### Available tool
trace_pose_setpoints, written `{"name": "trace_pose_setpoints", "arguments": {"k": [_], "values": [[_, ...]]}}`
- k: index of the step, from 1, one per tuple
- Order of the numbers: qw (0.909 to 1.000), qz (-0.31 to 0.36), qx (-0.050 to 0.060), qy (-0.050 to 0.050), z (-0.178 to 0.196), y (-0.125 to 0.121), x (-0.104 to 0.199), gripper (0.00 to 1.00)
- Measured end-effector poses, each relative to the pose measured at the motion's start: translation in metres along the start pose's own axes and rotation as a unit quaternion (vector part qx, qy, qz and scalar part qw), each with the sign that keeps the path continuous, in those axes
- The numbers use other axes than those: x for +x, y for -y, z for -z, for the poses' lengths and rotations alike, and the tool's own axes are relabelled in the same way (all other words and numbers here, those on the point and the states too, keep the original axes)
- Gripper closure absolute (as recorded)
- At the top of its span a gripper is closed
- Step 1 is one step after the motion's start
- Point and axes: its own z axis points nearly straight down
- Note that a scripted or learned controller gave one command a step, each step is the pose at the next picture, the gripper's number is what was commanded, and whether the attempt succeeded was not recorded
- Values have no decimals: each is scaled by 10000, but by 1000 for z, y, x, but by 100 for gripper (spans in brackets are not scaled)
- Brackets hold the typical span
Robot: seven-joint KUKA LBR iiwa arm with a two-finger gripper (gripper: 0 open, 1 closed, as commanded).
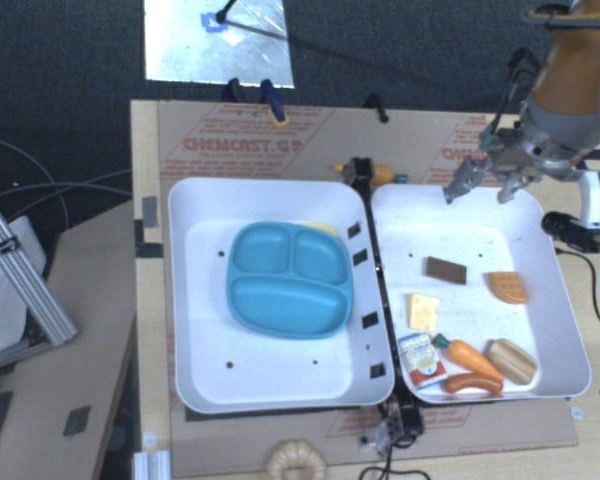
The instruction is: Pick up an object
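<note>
In the right bin (570, 358), at five o'clock, lie a sausage (472, 384), carrot (472, 356) and bun (511, 360): likely light, stiff, slippery plastic, best pinched across their narrow middles. At one o'clock the end effector (488, 185) hovers released, grasping nothing.

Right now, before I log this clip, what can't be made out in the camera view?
- Yellow item: mostly hidden behind the blue divided plate in the left bin.
- Orange object: behind the bins, half covered by the black clamp.
- Small packet in the right bin: its print is too small to read.
- Claw: it hangs over the right bin's far rim; its height above it can't be judged.
</note>
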Motion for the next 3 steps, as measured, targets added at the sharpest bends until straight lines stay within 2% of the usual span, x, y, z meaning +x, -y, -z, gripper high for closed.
{"name": "trace_pose_setpoints", "arguments": {"k": [1, 3], "values": [[10000, 8, -58, 7, 7, -2, 0, 0], [10000, -3, -37, 8, -118, -6, -1, 0]]}}
